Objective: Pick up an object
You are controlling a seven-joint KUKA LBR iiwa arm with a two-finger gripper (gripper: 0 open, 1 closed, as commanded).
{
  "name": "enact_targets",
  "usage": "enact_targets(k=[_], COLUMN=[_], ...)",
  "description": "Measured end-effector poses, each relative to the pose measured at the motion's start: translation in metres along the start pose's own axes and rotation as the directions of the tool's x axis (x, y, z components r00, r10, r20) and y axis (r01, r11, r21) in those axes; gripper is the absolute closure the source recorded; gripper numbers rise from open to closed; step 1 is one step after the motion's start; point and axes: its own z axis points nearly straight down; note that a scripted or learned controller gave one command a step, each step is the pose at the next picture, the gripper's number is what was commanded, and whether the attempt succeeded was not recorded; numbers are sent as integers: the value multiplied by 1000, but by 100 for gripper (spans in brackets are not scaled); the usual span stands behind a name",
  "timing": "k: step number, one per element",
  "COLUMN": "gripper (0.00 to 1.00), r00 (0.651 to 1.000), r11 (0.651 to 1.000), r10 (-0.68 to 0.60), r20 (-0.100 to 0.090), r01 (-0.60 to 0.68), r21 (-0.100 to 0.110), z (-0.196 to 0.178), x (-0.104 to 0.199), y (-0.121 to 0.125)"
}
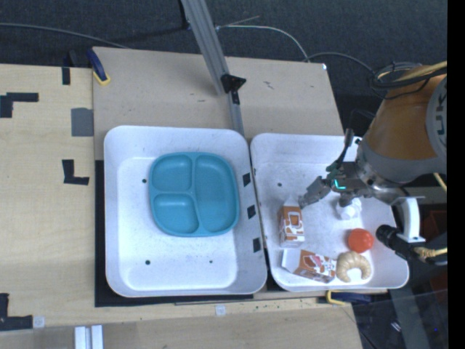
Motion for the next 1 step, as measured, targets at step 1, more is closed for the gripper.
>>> enact_targets(k=[1], gripper=[0], r00=[1000], r11=[1000], r10=[1], r20=[0], r01=[-1], r21=[7], z=[65], x=[0], y=[-2])
